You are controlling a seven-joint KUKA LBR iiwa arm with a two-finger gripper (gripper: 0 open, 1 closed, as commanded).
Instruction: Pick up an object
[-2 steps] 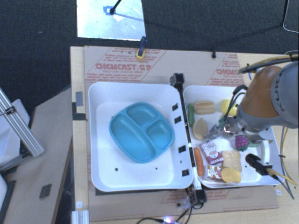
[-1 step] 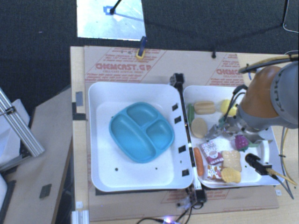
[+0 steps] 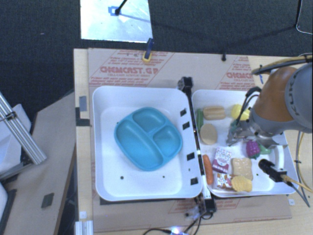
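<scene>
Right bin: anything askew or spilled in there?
Nothing spilled. The toy food in the right bin is a loose jumble, the carrot lying along its left wall. The blue divided plate sits rotated in the left bin, otherwise fine. The gripper hangs among the food.

a blue divided plate [image 3: 148,138] lay in the left white bin [image 3: 105,180] — both on a tabletop [image 3: 127,68] with red-printed sheeting — beyond it, a shiny square panel [image 3: 115,13].
</scene>
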